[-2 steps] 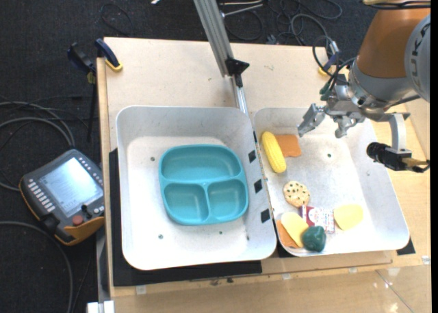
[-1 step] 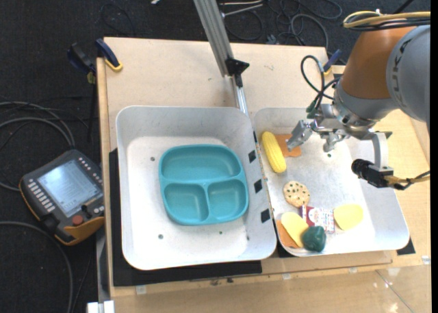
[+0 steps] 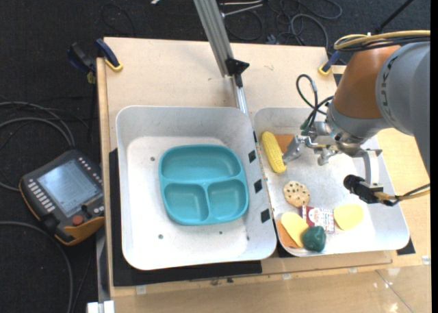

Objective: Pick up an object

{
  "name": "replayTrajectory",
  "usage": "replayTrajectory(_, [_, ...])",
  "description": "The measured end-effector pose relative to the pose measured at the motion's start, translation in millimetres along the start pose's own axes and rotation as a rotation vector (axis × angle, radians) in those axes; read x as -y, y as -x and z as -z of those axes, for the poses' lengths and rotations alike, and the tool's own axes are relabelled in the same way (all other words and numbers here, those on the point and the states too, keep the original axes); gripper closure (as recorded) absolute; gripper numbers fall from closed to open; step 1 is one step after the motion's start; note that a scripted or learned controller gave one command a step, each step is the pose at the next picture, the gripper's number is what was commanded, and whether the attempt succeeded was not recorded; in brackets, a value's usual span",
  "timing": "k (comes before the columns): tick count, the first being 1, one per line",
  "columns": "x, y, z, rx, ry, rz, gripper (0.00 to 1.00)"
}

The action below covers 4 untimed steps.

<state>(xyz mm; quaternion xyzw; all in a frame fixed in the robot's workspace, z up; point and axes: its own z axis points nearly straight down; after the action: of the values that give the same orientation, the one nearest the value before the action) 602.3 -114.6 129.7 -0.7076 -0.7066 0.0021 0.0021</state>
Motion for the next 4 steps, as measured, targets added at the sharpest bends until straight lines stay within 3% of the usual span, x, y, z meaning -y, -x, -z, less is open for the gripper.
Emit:
replayTrajectory(1, [-2.1,-0.5,13.8,0.001,0.007,0.001,1.00])
replayTrajectory(3, [-3.6,10.6,126.2,0.002,0.014,0.003,1.00])
replayTrajectory(4, [-4.5,10.4,146.8,0.001,0.010,0.004,1.00])
